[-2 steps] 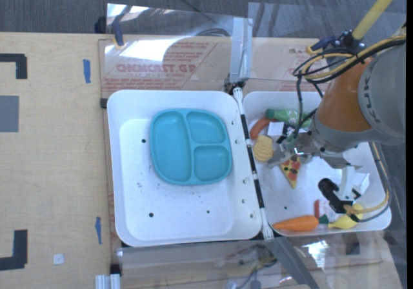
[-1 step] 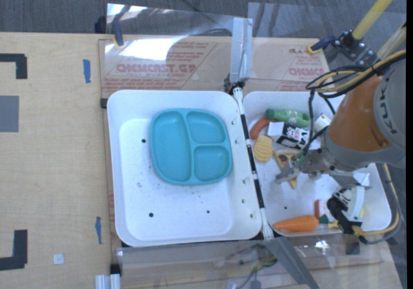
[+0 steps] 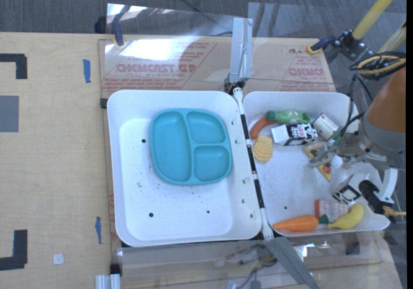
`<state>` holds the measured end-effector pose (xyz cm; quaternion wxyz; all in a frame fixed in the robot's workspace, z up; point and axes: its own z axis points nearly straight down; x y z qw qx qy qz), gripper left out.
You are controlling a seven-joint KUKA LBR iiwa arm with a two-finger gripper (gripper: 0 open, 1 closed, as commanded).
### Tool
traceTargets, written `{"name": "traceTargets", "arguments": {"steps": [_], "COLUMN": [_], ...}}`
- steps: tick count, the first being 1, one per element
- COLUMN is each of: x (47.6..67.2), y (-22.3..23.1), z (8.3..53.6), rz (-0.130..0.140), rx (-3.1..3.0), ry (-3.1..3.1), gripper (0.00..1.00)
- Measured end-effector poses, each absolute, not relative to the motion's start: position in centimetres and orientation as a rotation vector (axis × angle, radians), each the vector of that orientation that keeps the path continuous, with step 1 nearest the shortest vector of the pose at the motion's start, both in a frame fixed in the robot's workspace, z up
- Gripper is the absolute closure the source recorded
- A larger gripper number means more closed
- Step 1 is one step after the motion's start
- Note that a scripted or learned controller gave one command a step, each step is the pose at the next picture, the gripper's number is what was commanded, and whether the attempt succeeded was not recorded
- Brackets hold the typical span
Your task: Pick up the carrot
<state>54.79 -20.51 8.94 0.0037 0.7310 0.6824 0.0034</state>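
Carrot (image 3: 298,223) front-left of end effector (image 3: 330,152), seemingly apart.

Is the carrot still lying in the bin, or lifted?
Lying in the bin. The carrot rests flat on the right bin's floor at its near edge, beside the banana.

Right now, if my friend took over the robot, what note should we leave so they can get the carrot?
Gripper: over the middle of the right bin, among small clutter; I cannot tell if it is open or shut, and no carrot shows in it.
Carrot: lying flat at the right bin's near edge, a banana close to its right end.
Left bin: holds a teal divided plate.
Done: nothing yet; the carrot is not lifted.
Left: bring the gripper to the carrot, grasp, lift.
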Motion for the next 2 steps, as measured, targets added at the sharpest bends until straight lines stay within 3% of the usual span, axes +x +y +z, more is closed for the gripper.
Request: {"name": "traceTargets", "arguments": {"steps": [1,2], "x": [54.9,52.2], "y": [-20.7,-10.3], "z": [10.0,21.7], "rz": [0.007,-0.001], "rx": [2.284,2.447], "ry": [2.135,1.971], "gripper": [1.00,1.00]}}
